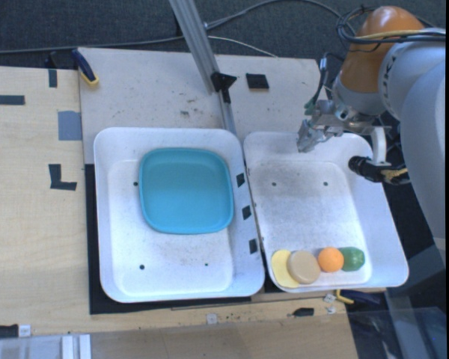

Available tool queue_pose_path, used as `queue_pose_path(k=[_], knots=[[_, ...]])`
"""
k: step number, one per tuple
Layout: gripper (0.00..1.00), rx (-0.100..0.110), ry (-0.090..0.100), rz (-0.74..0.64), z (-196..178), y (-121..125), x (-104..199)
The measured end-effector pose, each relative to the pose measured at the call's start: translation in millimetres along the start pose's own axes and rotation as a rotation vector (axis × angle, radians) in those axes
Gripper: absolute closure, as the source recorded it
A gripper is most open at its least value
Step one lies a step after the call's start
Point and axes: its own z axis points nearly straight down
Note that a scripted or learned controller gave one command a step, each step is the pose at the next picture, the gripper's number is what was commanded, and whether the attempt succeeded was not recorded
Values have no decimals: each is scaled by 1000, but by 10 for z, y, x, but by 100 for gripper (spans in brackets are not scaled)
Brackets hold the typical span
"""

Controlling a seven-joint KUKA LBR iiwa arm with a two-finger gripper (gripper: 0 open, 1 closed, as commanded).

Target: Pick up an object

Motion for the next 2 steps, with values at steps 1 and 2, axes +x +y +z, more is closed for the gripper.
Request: queue_pose_path(k=[1,2], knots=[[100,2,1,0,-425,9,3],[100,4,2,-3,-561,-205,417]])
